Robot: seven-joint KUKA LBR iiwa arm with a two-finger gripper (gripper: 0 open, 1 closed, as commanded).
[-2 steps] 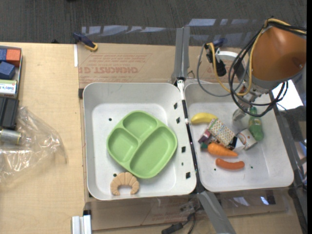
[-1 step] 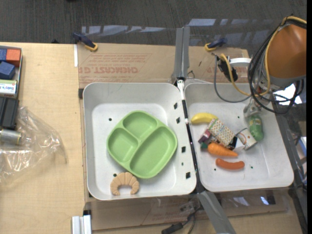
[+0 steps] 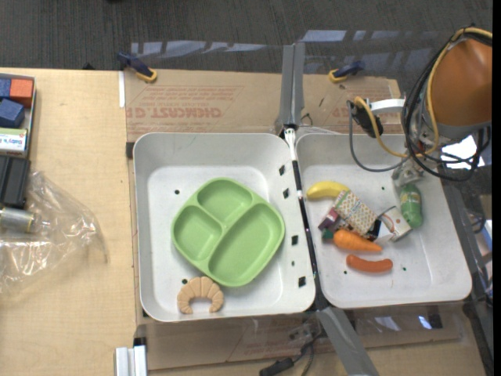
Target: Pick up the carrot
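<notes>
The carrot (image 3: 356, 241) lies in the right bin (image 3: 438, 288), low in the middle of the frame's right half, its orange body pointing right and slightly down. A red sausage (image 3: 369, 264) lies just below it, close but apart as far as I can tell. A patterned packet (image 3: 354, 210) sits at the carrot's upper left, touching or nearly touching it, with a small dark red piece (image 3: 328, 224) at the carrot's left end. A banana (image 3: 327, 189) lies above the packet, near the bin's left wall. Right of the carrot is a small white carton (image 3: 396, 224), and above that a green object (image 3: 411, 207) standing on end.

The arm (image 3: 462, 81) shows at the upper right of the frame, its orange band big and close to the camera, with black cables looping below it. The gripper (image 3: 408, 175) seems to hang just above the green object, well apart from the carrot; how wide the claw stands, I cannot tell, and nothing is seen in its grasp.

The left bin (image 3: 153, 210) holds a green divided plate (image 3: 228, 231) in its middle and a croissant (image 3: 200, 294) below it, near the lower wall.
</notes>
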